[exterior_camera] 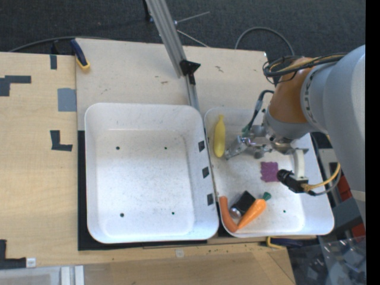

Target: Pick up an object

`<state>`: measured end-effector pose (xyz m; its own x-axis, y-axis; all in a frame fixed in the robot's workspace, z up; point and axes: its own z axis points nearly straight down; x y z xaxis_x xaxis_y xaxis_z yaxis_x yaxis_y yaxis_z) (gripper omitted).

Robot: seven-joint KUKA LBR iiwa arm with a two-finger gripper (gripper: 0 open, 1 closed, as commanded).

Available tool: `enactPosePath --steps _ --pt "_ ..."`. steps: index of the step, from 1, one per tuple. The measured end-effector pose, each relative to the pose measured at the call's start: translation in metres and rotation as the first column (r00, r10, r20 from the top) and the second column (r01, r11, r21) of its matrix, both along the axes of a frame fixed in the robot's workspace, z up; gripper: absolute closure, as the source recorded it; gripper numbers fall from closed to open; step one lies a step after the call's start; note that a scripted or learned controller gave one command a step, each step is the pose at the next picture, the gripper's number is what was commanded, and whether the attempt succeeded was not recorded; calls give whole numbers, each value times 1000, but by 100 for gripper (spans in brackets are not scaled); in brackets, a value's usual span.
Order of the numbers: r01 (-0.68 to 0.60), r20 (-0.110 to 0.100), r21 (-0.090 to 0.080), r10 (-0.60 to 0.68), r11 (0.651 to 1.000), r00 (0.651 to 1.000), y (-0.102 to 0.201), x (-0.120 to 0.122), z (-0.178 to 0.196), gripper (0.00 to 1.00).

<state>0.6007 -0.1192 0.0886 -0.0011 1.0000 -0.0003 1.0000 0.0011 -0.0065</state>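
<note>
Roughly: arm reaches over right bin; left bin has bare floor. Gripper low beside banana near bin's left wall, finger spread can't tell, nothing seen held. Purple piece mid-bin; carrot and black block at front edge.

No readable text, labels, brands or numbers anywhere in view.
</note>
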Motion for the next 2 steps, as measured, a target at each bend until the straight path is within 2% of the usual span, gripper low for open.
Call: enactPosePath --steps 1,2 --pt "-1 4 0 1 1000 1000 1 1 13 100" --pt "-1 11 0 1 1000 1000 6 -3 74 100"
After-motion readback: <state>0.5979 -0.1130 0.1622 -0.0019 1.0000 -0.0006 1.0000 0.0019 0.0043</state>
